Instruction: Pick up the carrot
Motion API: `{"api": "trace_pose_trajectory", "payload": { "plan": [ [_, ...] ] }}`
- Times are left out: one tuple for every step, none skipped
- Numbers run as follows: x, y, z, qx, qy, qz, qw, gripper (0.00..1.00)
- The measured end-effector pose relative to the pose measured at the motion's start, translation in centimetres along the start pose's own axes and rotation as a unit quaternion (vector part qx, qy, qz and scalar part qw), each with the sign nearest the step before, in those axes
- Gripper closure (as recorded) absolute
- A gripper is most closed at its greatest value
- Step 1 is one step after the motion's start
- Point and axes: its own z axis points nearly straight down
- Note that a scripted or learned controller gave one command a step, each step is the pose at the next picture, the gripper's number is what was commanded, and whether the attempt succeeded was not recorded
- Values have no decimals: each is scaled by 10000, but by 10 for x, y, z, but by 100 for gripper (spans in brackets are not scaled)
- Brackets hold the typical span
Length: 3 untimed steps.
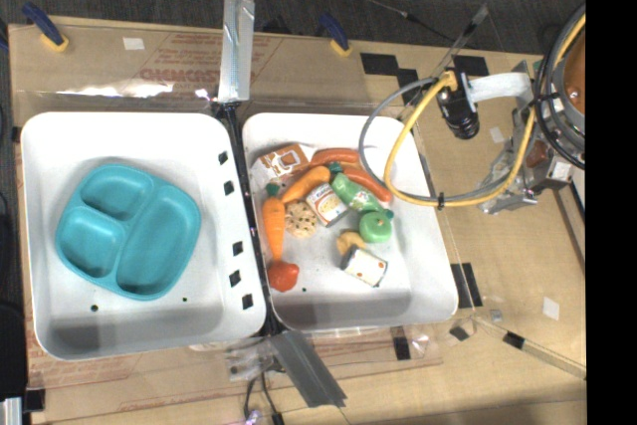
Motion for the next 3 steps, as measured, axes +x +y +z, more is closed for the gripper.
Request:
{"api": "trace_pose_trajectory", "payload": {
  "plan": [
    [0,-1,0,5,6,-7,10000,0],
    [8,-2,192,-7,-64,63,10000,0],
    [-15,-51,278,-20,-43,562,9984,0]
  ]
}}
